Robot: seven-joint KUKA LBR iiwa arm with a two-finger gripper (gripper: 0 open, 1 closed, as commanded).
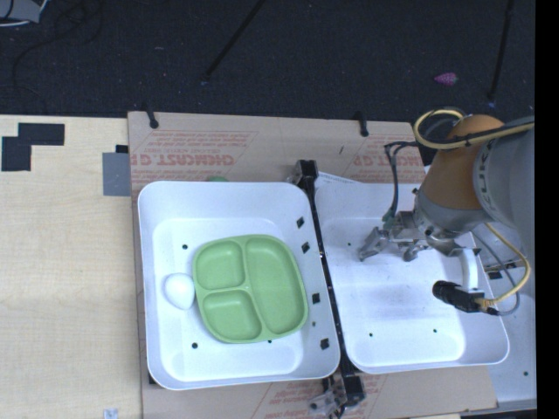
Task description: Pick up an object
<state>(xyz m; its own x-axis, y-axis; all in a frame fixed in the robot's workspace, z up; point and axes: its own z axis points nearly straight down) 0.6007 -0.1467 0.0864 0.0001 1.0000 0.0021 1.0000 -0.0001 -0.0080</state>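
A green three-compartment plate (250, 287) lies flat in the left bin (166, 201). A small white egg-shaped object (179, 290) rests against the plate's left edge. My gripper (387, 252) hangs low over the back part of the right bin (393, 347), far from both objects. Its two grey fingers (368, 249) are spread apart and open, with nothing between them and only white bin floor beneath.
The grey arm with its orange band (454, 177) covers the right bin's far right corner. A black fitting with a yellow cable (460, 296) hangs over the right bin's right side. A black divider rail (320, 273) runs between the bins.
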